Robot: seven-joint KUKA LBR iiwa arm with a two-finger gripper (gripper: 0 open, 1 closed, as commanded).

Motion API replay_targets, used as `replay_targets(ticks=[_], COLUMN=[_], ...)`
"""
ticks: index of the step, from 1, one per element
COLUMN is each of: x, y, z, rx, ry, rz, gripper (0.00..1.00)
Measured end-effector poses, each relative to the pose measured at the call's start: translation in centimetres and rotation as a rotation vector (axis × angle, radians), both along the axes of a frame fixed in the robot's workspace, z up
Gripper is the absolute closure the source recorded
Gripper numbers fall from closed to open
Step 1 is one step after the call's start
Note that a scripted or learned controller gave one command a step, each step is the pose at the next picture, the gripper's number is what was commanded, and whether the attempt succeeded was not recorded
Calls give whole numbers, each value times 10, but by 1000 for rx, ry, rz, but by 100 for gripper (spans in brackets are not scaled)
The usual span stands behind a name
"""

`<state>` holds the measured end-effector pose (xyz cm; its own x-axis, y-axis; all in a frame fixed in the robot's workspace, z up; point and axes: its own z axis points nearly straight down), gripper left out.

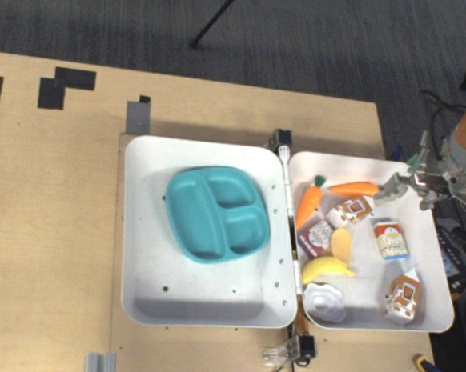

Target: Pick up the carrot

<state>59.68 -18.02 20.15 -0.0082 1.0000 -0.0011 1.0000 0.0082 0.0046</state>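
In the right bin, an orange carrot with a green top lies tilted at the upper left, near the divider between the bins. A second, longer orange carrot-like piece lies just right of it along the bin's far wall. My gripper hovers over the bin's upper right corner, to the right of both orange pieces and apart from them. It stands open with nothing between its fingers.
Packed around the carrot are a purple packet, a small carton, a pale yellow piece, a banana and a white cup. Two more cartons lie to the right. The left bin holds a teal divided plate.
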Motion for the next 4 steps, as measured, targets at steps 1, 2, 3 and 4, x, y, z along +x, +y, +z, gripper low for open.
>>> replay_targets(ticks=[1,2,3,4], x=[43,-11,-13,27], y=[57,175,168,87], z=[-108,-11,-16,-81], rx=[-5,7,1,-6], ry=[-13,-10,0,-20], rz=[88,27,17,156], gripper=[0,0,0,0])
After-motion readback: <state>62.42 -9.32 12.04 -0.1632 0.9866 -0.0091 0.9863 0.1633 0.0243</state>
